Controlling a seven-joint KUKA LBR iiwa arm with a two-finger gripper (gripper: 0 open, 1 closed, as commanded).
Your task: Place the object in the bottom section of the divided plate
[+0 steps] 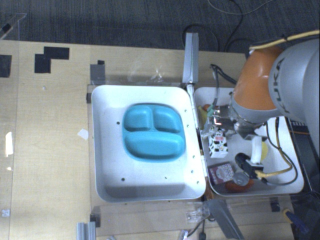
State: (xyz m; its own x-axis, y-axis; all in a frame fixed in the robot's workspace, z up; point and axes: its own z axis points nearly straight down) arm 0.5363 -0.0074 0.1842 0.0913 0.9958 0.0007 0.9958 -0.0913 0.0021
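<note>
A blue divided plate (152, 131) lies in the left white bin (107, 179). It has two small sections at the far side and one long section at the near side, and nothing lies on it. My gripper (217, 127) hangs over the left part of the right bin (295, 184), under the grey arm with its orange band. Directly below it sits a small white object with black spots (218, 145). The wrist hides where the gripper meets this object, so a grasp cannot be confirmed.
In the right bin's near corner lie a dark red packet (222, 172), a grey round piece (241, 178) and a red item (232, 186). A yellow-green thing (202, 115) rests by the dividing wall. A metal post (190, 59) stands behind the bins.
</note>
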